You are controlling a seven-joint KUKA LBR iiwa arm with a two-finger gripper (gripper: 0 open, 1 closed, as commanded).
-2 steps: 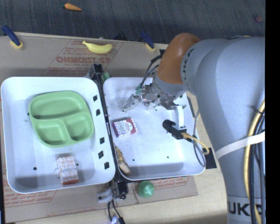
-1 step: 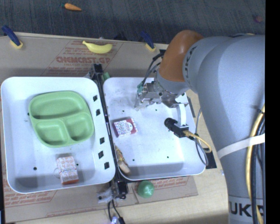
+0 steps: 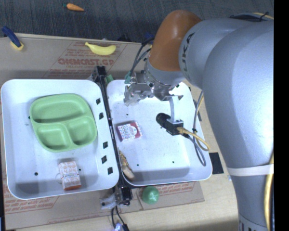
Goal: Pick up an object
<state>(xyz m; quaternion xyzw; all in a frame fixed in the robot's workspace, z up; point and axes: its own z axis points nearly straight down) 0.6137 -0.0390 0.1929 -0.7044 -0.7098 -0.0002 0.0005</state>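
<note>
Grey arm [image 3: 231, 81] looms largest, reaching over the right bin [image 3: 183, 170] — its hand [image 3: 137, 91] hangs above that bin's far left corner, and whether it grips anything I cannot tell. A red packet [image 3: 128, 131] lies on the bin floor near its left wall. Left bin [image 3: 9, 129] — green tray [image 3: 63, 121], small carton [image 3: 69, 174].

The left bin [image 3: 9, 129] holds a divided tray [image 3: 62, 121] toward its far side and a small packet [image 3: 69, 174] near its near edge. In the right bin [image 3: 183, 170] a snack packet [image 3: 128, 131] lies by the left wall. On the bench, a banana [image 3: 100, 48] lies behind the bins and a ball [image 3: 150, 195] sits before the right bin.
</note>
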